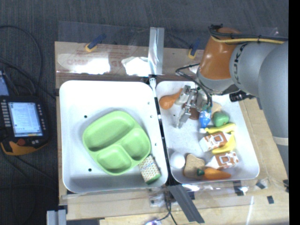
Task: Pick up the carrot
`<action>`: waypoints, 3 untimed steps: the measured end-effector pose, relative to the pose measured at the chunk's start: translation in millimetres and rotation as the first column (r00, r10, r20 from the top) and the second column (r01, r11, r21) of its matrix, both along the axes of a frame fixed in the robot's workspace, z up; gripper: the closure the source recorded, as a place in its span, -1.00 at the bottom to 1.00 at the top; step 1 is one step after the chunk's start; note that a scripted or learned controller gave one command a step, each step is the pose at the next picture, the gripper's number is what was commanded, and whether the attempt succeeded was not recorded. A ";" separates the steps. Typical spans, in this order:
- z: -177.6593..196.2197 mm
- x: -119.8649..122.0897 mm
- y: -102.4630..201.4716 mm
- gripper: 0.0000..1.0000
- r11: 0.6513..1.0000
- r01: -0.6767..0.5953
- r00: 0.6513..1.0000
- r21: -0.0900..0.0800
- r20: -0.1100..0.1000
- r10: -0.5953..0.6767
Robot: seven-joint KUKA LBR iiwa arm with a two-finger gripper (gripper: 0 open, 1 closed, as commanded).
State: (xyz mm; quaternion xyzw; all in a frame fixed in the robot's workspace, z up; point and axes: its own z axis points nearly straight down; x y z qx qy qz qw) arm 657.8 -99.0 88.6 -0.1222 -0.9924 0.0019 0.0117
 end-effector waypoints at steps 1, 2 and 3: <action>1.9 -36.5 0.3 -1.00 0.969 0.247 0.968 0.003 0.038 -0.247; 2.3 -99.8 -34.3 -1.00 0.913 0.407 0.913 0.006 0.038 -0.407; 2.8 -99.5 -51.9 -1.00 0.966 -0.260 0.965 -0.009 0.041 0.260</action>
